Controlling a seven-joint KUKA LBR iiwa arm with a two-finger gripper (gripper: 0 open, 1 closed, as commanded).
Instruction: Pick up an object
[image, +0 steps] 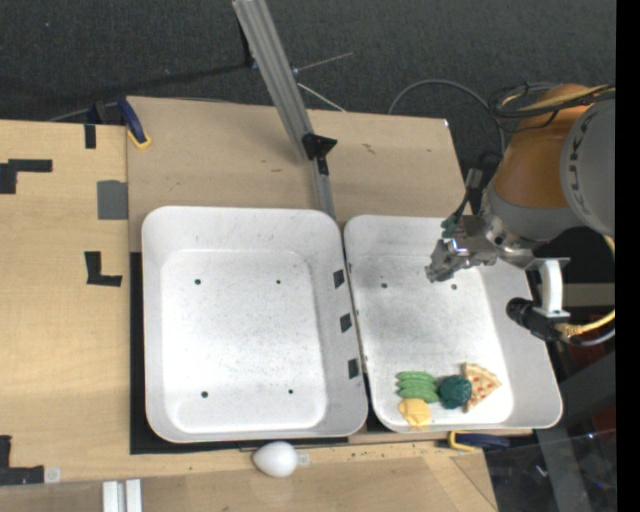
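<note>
Small toy foods lie bunched at the near edge of the right bin (400, 300): a green leafy piece (415, 383), a yellow piece (415, 410), a dark green round piece (455, 392) and a pizza slice (482, 381). My gripper (441, 266) hangs over the far right part of that bin, well behind the toys and apart from them. Nothing shows between its fingers.
The left bin (240, 320) lies beside the right one. A white egg-shaped object (275, 459) rests on the bench just in front of the left bin. A grey pole (290, 90) slants in from the top, ending near the bins' shared far corner.
</note>
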